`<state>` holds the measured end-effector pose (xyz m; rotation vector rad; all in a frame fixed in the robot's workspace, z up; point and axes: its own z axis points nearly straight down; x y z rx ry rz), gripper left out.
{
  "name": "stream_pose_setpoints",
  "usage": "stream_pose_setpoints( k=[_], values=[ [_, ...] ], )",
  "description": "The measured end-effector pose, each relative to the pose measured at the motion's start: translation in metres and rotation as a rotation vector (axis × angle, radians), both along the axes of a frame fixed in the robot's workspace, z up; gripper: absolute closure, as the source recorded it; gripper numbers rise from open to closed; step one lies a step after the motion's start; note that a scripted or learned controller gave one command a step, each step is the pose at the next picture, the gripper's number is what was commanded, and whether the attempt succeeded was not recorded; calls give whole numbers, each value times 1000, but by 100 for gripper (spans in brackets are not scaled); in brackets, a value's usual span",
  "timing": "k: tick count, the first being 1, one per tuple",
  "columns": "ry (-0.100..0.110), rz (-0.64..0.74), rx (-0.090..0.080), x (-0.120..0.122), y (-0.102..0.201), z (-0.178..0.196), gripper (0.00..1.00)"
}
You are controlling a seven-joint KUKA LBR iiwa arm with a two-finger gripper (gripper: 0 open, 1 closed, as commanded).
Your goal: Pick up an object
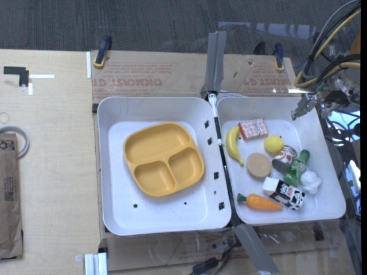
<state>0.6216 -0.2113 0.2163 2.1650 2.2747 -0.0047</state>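
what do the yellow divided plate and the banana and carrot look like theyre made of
Yellow divided plate: likely moulded plastic, matte to satin, judging by its uniform colour, rounded rims and soft highlights.
Banana: looks like a plastic toy, smooth and evenly yellow with a slight sheen and no blemishes.
Carrot: probably plastic or rubber too; flat orange with a neat green tip. Too small to be sure.

Yellow and black cables, metallic silver hand, grey fittings
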Motion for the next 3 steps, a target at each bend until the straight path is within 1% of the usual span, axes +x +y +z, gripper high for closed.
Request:
stream_pose_setpoints(
  k=[1, 2, 3],
  values=[
    [-3, 77, 11, -26, -3, -124, 0],
    [-1, 103, 2, -63, 20, -124, 0],
    [-3, 100, 0, -63, 18, -115, 100]
  ],
)
